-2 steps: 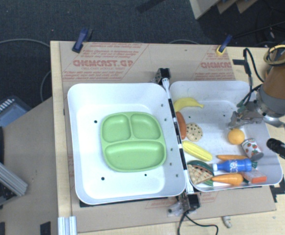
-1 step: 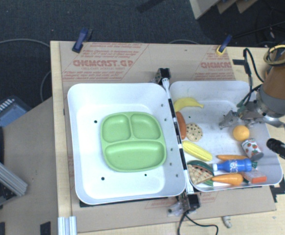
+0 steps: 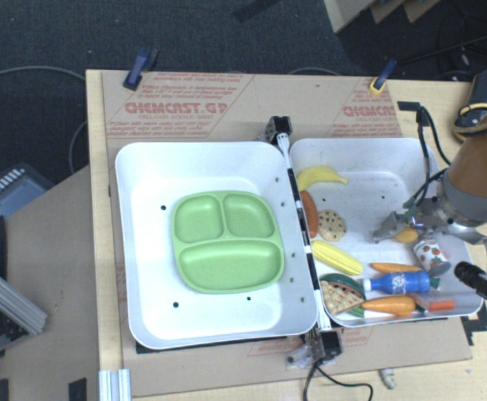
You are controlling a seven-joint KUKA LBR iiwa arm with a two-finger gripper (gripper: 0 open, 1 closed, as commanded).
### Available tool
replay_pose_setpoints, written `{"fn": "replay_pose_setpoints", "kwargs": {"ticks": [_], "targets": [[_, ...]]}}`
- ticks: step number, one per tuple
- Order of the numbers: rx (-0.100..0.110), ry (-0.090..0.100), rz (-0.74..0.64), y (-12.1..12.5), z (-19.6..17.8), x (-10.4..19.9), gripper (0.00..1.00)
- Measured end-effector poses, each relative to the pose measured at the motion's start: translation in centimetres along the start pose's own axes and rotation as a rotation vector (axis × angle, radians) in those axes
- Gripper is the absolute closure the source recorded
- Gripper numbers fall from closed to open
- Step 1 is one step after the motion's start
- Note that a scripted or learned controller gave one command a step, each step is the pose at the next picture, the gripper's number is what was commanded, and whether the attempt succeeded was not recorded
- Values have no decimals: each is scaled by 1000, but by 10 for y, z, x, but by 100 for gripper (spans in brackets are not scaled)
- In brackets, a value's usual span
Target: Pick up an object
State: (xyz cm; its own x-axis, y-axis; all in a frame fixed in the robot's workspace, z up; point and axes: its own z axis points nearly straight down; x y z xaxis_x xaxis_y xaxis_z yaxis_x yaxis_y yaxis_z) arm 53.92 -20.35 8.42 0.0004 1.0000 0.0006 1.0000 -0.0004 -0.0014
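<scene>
The arm (image 3: pixel 475 174) reaches in from the right and hangs over the right bin (image 3: pixel 368 153). Its gripper (image 3: pixel 400 224) is low in this bin, near the right wall, and points to the left. A small orange-yellow thing (image 3: pixel 407 236) lies just beside the grey fingertips, but it cannot be told if the fingers are spread or pressed together, or if they pinch anything.

The toy foods all lie in the right bin. A yellow banana (image 3: pixel 321 176) is at the upper left of the bin. Below it a red sausage (image 3: pixel 310 210) lies along the left wall, and a round cookie (image 3: pixel 331 223) is just beside it. A corn cob (image 3: pixel 337 258) lies lower, near the left wall. At the front edge there is a pizza slice (image 3: pixel 337 296), a blue bottle (image 3: pixel 400 284) on its side, and two carrots, one (image 3: pixel 396 267) above the bottle and one (image 3: pixel 389 306) below it. A small white cup with red marks (image 3: pixel 431 256) stands near the gripper, on its lower right.

The left bin (image 3: pixel 143 224) holds a green divided plate (image 3: pixel 226 241) with three compartments, in its middle.
</scene>
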Motion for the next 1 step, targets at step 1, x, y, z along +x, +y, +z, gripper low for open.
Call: {"fn": "replay_pose_setpoints", "kwargs": {"ticks": [1], "targets": [[-4, -2, 0, 1, -11, 0, 100]]}}
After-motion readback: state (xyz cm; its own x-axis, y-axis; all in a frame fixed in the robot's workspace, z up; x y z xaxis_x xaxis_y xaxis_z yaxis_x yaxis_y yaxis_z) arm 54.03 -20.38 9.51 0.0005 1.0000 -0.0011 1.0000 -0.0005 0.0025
